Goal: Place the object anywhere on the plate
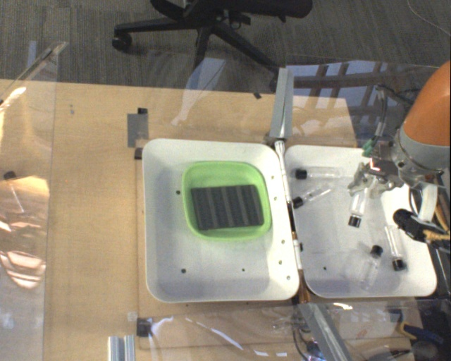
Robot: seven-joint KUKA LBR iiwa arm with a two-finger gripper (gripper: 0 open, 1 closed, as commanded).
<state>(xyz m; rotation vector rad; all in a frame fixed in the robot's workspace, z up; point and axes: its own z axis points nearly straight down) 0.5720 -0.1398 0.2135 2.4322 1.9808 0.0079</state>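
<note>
Several clear plastic vials with black caps lie scattered across the right bin (423,285). One vial (356,209) lies just below the pincer (373,173), its black cap toward the near side, and from this slant it cannot be told whether the pincer touches it. Another vial (317,192) lies tilted nearer the bin's left wall, and a third (316,171) rests along the far side with its cap pointing left. Two more sit toward the near right corner: one vial (393,248) lying lengthwise with its cap toward the near edge, and one faint vial (369,266) just beside it.

The plate (227,176), a lime-green square dish with rounded corners, sits in the left bin (211,278), toward its far half. A dark ribbed insert (227,207) covers the plate's floor. No vial lies on it.

The pincer hangs over the far right part of the right bin, well apart from the plate. Whether it is open or closed cannot be told here; the metal parts blur together. Above it, the arm's orange band (431,106) rises toward the right edge.

Both bins rest side by side on a pale wooden worktop (84,233). Beyond the worktop, the black base of an office chair (211,21) stands on grey carpet.
</note>
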